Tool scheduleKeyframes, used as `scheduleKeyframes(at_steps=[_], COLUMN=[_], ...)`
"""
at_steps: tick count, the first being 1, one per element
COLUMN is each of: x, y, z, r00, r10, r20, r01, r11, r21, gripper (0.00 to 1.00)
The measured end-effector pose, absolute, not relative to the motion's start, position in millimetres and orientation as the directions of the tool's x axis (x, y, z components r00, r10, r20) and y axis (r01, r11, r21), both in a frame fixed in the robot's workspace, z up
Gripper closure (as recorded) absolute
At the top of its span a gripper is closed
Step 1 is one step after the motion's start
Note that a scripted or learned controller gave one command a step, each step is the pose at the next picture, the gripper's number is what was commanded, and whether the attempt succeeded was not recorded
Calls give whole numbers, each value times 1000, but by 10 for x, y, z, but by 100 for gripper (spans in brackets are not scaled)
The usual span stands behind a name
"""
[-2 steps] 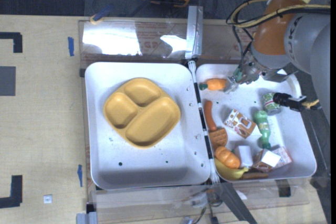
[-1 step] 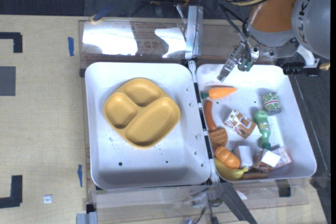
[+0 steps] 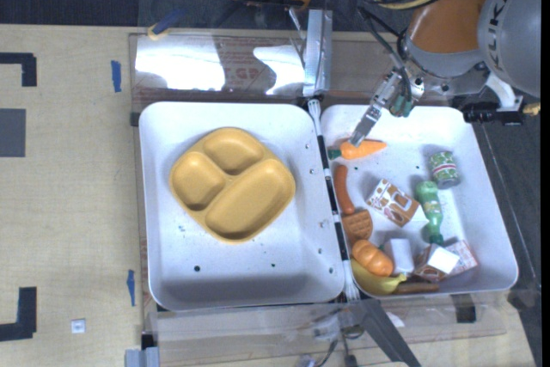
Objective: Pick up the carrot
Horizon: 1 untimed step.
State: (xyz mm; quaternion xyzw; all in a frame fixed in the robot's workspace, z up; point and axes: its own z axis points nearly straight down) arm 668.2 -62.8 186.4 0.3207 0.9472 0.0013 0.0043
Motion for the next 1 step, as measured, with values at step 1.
scheduleKeyframes(at_steps=[1], x=[6252], y=[-912], z=[1456], r00=[-688], r10=[725], r20=[1], r01=[725], r11=[688], r21=[0], gripper=[0])
